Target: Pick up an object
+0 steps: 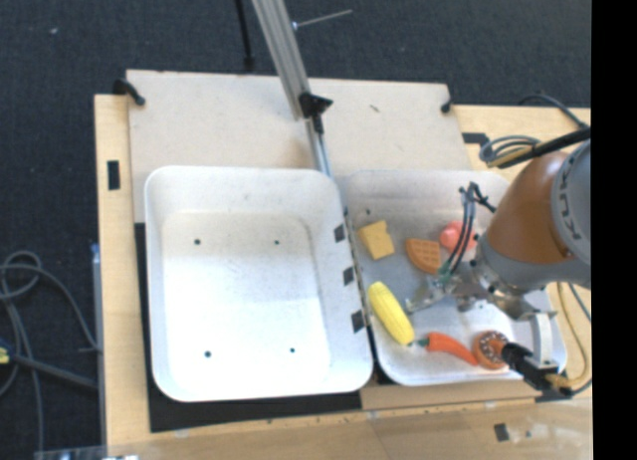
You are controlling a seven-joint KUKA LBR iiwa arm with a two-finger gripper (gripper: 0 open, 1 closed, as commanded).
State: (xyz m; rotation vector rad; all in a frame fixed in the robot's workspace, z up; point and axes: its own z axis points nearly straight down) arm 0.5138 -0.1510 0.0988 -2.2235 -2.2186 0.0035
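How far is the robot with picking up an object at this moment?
Nothing looks picked up yet. The corn, carrot, yellow block and waffle piece all lie in the right bin. The gripper is low among them, right of the corn. A visible grasp and the lift are left.

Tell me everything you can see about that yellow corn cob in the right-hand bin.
The corn cob is a bright yellow, plastic-looking toy, stubby and rounded at both ends. It lies flat on the floor of the right bin, close to its left wall, slanting from upper left to lower right. Its lower end sits near the carrot's green tip.
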